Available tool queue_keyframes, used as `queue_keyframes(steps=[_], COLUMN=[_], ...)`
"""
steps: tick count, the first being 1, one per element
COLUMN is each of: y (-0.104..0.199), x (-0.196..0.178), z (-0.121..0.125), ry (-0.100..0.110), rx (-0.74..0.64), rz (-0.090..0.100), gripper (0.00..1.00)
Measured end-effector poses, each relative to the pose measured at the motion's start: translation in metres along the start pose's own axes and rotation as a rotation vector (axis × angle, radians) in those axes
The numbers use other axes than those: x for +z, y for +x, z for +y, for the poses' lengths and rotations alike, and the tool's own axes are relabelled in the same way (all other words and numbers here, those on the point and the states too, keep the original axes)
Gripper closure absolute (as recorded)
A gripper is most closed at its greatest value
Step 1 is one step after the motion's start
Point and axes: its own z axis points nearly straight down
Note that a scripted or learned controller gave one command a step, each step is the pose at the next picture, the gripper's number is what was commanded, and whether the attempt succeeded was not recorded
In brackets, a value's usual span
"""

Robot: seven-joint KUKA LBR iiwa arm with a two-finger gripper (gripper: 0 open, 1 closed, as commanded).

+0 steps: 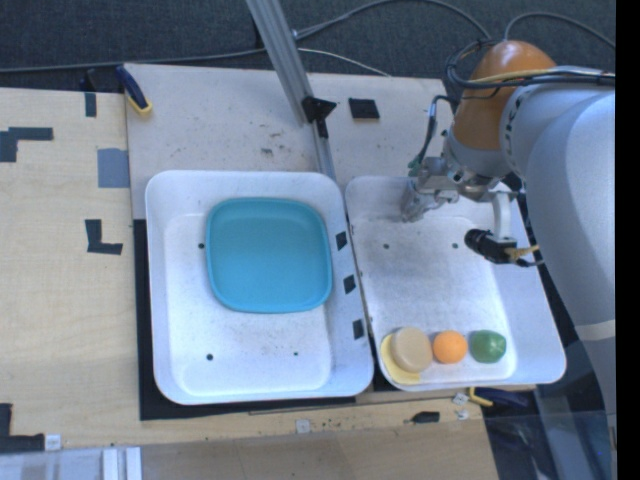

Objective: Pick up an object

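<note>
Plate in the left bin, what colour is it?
The square plastic plate is light blue, clear in the camera view.

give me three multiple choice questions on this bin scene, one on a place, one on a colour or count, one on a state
1. Where does the teal plate lie?
A. in the left bin
B. in the right bin
C. on the bare bench

2. How many small round things sit along the right bin's near edge?
A. one
B. three
C. five

3. What is the gripper doing?
A. lifting the plate
B. pressing on the orange ball
C. hanging over the right bin's far end, nothing seen between its fingers

Answers:
1 A, the plate rests inside the left bin.
2 B, a tan disc, an orange ball and a green ball.
3 C, it sits apart from every object.
</note>
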Motion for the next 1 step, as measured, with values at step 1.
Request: queue_keyframes(steps=[1], y=[0.004], x=[-0.0441], z=[-0.0034], ry=[-0.004], rx=[0.001], rz=[0.0], gripper=[1.0])
